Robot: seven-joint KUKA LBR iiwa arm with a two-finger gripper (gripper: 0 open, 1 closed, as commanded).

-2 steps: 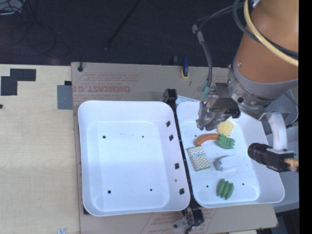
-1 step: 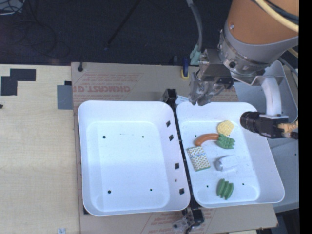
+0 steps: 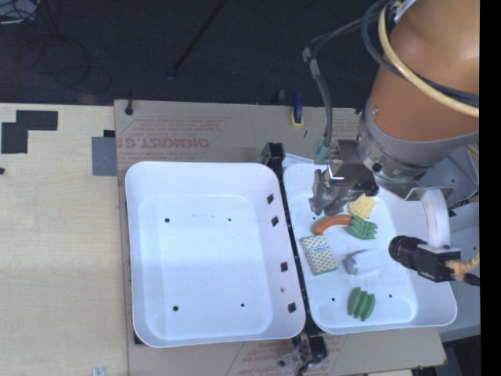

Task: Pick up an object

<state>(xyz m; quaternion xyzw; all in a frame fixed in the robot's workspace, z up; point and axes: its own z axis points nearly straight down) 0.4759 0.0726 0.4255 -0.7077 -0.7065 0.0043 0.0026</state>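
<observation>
You'll see the tool (image 3: 327,202) low over the right bin (image 3: 407,308), orange sausage (image 3: 332,223) at its six o'clock; its grip can't be told

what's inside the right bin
In the right bin: an orange sausage, yellow piece, green leafy piece, checkered block, grey piece, green pod. The arm covers its upper part.

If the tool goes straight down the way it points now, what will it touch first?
Most likely the orange sausage-shaped piece, which lies just below the tool in the right bin. Depth is unclear from this view, so it may reach the bin floor beside it.
</observation>
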